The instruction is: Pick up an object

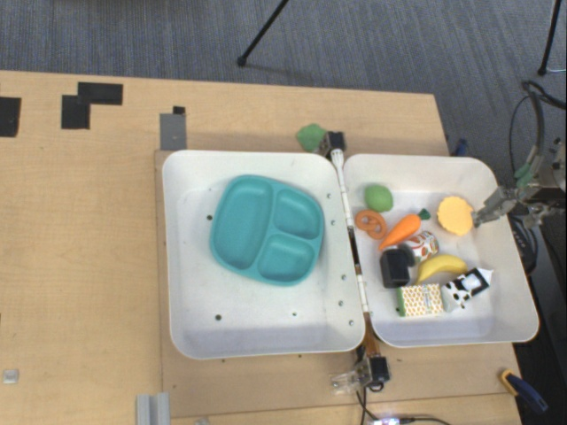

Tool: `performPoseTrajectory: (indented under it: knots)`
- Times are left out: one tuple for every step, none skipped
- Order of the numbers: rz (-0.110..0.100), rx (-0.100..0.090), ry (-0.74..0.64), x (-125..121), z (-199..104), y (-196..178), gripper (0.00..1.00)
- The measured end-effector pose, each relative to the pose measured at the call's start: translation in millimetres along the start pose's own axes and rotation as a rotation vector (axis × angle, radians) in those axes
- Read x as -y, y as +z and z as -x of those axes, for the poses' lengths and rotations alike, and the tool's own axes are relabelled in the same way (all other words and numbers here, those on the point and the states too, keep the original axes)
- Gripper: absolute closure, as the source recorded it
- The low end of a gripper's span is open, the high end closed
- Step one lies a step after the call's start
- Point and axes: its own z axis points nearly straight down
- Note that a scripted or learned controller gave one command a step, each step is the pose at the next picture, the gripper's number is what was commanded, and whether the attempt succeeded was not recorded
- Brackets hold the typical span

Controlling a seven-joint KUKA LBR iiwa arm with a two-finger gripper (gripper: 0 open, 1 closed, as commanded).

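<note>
Lying side by side, the left bin (186,264) bears a teal tray (266,228), while the right bin (505,326) gathers small toys for picking: banana (440,266), carrot (401,229), yellow disc (455,215). Just beside that disc hovers the gripper (493,209); whether it is spread, I cannot tell.

Teal tray (266,228), orange carrot (401,229), yellow banana (440,266) (black-and-white cow (465,288) beside it).

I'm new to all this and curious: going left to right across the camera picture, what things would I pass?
Teal divided plate → pretzel → carrot → banana → yellow round piece → the robot's hand.
</note>
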Motion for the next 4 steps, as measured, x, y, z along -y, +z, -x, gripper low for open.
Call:
performPoseTrajectory:
  knots:
    - [-0.005,-0.003,-0.001,-27,-47,142,0.0]
    - [0.004,0.0,-0.001,-89,-69,194,0.0]
    - [0.009,0.0,-0.003,-90,-69,182,1.0]
    - [0.002,-0.002,-0.002,-36,-116,94,1.0]
